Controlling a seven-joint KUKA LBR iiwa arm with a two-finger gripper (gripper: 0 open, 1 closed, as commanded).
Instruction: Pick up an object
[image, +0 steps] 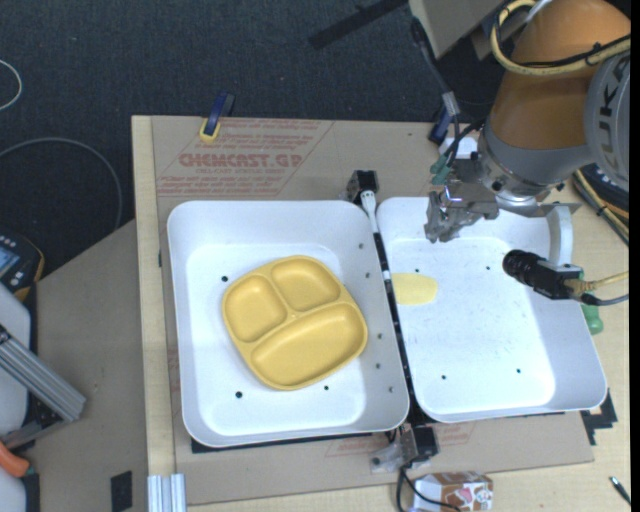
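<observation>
A yellow divided plate (292, 320) with three compartments lies in the left bin (190, 240). A small pale yellow flat piece (414, 289) rests on the floor of the right bin (480, 390), close to its left wall. My gripper (443, 225) hangs over the far left part of the right bin, pointing down, above and a little to the right of the yellow piece. Nothing shows between its fingers. The grey arm with the orange band (555, 60) rises from it toward the upper right.
A black cylindrical part (535, 272) with a cable juts in over the right bin's right side. A black divider strip (385, 280) runs between the bins. Both bins sit on a brown cardboard sheet (240, 155). A blue and yellow clamp (214, 117) is at its far edge.
</observation>
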